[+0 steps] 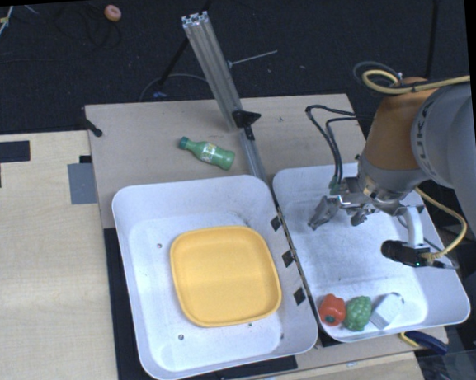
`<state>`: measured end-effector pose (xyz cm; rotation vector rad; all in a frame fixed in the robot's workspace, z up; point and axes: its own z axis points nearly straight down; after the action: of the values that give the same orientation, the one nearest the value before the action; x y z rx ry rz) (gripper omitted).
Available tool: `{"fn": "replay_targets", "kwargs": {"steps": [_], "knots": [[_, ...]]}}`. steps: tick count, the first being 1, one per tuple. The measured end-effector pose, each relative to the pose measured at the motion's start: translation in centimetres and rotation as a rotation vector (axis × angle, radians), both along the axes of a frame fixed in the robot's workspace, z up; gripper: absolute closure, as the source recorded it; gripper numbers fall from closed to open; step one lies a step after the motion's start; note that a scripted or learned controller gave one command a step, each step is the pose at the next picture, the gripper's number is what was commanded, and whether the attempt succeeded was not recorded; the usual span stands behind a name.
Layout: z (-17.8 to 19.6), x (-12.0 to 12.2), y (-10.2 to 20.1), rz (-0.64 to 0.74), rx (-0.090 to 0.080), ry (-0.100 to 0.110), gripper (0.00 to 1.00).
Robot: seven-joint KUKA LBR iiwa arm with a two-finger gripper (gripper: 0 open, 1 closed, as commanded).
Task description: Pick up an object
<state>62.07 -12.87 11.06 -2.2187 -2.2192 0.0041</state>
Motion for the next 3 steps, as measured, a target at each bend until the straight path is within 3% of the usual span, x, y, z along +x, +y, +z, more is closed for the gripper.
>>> {"fn": "replay_targets", "kwargs": {"steps": [1, 2, 3], "knots": [[-2.0, 0.0, 0.1, 0.001, -0.001, -0.003, 0.00], [-0.9, 0.0, 0.0, -0.001, -0.001, -0.005, 1.00], [3.6, 0.6, -0.5, -0.002, -0.001, -0.007, 1.00]]}}
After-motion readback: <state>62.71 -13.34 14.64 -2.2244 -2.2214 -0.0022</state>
